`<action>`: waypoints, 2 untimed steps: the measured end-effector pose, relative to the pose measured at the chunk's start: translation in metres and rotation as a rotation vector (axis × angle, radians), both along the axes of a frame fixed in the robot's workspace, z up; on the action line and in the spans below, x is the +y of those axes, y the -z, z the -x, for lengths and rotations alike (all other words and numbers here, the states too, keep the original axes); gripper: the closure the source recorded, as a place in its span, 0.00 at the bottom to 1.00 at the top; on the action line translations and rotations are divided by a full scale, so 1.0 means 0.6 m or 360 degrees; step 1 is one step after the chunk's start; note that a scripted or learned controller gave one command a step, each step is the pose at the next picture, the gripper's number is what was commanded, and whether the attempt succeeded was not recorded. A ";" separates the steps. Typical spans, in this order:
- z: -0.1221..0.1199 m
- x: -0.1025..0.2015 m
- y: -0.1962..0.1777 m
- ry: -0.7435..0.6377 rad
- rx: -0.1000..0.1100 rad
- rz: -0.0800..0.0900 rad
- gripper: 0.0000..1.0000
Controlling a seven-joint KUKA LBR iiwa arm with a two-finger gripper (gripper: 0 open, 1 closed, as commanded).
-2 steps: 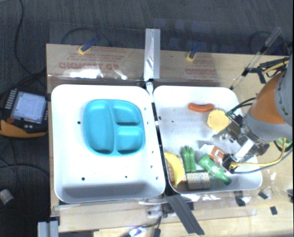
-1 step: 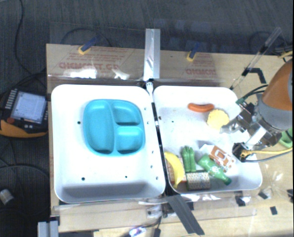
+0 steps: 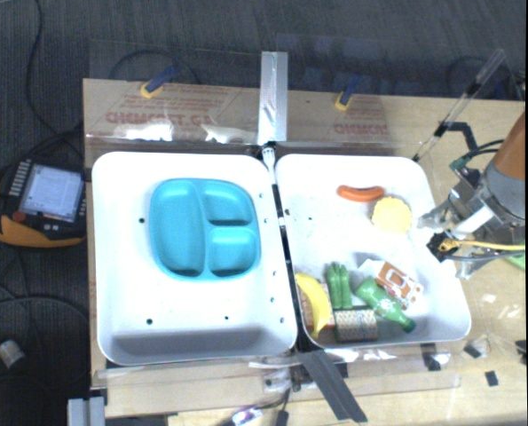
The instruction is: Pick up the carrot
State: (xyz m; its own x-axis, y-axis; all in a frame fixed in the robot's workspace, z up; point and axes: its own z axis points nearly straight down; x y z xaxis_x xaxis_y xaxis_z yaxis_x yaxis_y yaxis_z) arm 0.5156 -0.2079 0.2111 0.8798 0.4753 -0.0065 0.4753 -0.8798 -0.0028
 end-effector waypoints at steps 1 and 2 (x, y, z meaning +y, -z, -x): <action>-0.077 0.010 -0.090 -0.0424 -0.0002 0.0004 0.00; 0.056 0.062 0.047 -0.0549 0.0000 -0.0011 0.00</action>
